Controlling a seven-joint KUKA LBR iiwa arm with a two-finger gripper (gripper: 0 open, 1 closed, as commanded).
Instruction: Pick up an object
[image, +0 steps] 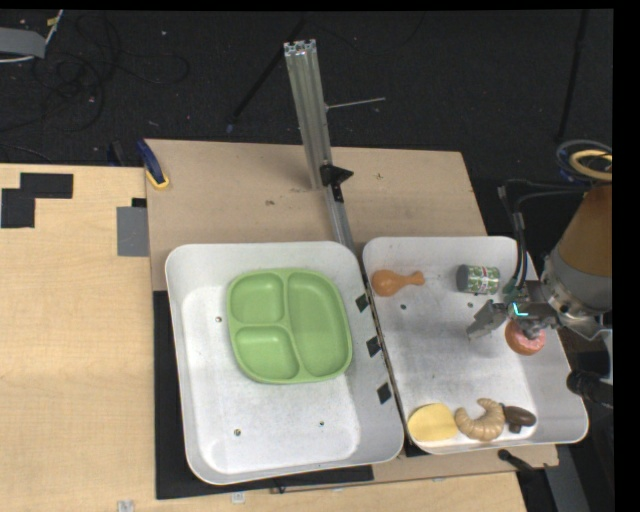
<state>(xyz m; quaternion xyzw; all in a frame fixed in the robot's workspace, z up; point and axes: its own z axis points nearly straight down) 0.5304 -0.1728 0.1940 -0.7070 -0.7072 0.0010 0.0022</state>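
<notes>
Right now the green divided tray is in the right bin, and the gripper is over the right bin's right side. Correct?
Not quite. The green divided tray lies in the left bin, not the right one. The rest holds: the camera view shows the gripper over the right side of the right bin, beside a small round red object.

Divided plate (290, 326) in left bin (200, 400); can (479, 278), perhaps, in right bin (440, 340).
</notes>
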